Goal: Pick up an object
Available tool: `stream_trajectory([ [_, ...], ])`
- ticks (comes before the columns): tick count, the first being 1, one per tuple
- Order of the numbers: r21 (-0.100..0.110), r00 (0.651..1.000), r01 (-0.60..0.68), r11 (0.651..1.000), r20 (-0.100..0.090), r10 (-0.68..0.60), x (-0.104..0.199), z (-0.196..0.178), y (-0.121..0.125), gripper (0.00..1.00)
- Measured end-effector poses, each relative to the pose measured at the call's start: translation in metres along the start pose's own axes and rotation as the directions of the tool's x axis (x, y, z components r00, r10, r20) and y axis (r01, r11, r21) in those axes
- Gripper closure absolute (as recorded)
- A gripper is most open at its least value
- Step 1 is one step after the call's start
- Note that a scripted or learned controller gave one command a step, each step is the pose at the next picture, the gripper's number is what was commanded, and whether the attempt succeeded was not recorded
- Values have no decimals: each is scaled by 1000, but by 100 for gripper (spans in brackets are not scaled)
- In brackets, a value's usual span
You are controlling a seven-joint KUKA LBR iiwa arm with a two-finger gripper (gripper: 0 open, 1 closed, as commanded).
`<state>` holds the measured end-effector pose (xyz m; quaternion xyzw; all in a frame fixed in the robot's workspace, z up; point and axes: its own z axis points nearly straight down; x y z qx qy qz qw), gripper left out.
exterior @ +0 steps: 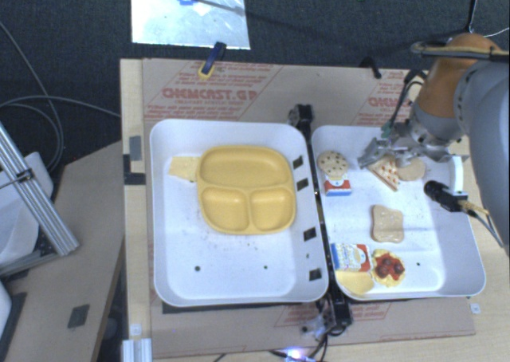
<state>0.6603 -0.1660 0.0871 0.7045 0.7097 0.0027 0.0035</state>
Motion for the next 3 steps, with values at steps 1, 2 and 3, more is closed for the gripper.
stream_trajectory([
  [1, 3, 1000, -7, 1000, 1, 7, -42, -43, 0, 0],
  [2, 5, 1000, -4, 1000, -1, 4, -40, 0, 9, 0],
  [3, 7, 1000, -1, 1000, 0, 1, 5, -22, -9, 0],
])
